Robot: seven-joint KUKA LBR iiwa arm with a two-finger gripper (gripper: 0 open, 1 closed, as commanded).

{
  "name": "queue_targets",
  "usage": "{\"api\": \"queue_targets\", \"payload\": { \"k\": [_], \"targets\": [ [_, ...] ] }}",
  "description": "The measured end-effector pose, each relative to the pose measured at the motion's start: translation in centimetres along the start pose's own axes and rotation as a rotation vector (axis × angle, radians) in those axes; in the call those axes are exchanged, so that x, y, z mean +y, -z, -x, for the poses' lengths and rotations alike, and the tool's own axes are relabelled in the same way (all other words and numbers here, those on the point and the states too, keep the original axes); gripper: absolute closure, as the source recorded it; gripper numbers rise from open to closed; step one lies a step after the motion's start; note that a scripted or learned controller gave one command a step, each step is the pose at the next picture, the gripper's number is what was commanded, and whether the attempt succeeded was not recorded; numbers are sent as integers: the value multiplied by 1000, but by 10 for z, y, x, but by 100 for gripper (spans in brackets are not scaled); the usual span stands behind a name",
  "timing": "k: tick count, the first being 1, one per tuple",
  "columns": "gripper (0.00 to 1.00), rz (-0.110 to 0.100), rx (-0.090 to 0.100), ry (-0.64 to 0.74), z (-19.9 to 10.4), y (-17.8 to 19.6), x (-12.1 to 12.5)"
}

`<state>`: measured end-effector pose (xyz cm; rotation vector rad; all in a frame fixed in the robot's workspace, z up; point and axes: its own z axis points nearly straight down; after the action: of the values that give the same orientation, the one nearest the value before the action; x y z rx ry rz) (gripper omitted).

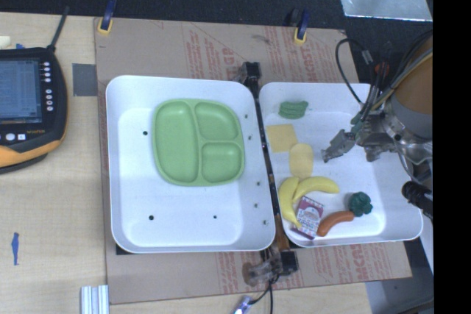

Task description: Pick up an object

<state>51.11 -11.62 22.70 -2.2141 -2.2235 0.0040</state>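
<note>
Pale yellow block (301,157) just left of jaws (333,152)

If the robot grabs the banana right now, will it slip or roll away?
The banana looks like smooth, shiny toy plastic, so it may slip in the jaws. Its curve probably stops it from rolling far, though it might rock. It lies packed against the red packet and the pale yellow piece, so a push would likely nudge them too.

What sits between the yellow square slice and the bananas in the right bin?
In the camera view, a pale yellow rounded piece lies between the square slice and bananas.
</note>
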Motion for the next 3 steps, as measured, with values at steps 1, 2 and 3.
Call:
{"api": "queue_targets", "payload": {
  "k": [1,2,3],
  "targets": [
    [0,-2,-1,1,-18,-127,29],
    [0,-2,0,-1,-21,-135,24],
    [0,2,-1,-2,30,-132,58]
  ]
}}
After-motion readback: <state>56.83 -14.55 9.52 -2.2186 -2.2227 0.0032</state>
